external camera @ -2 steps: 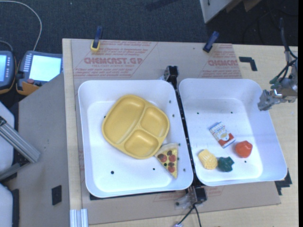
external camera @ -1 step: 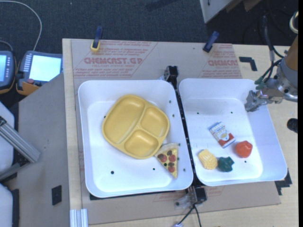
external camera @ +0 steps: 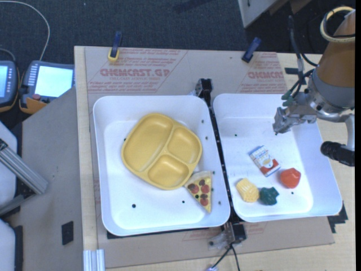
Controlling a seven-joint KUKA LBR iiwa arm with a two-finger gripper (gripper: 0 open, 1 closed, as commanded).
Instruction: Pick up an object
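Red printed lettering reading "CHEMCAST G.P" runs across the brown paper-covered board (external camera: 169, 66) lying beneath the two white bins, near its far edge on the left. The same red print repeats to the right, partly cut off, and smaller lines under it are too fine to read. A small white and red carton (external camera: 264, 160) in the right bin carries markings too small to read.

Glossy yellow plastic plate (external camera: 162, 149) in smooth white bin (external camera: 107, 168).
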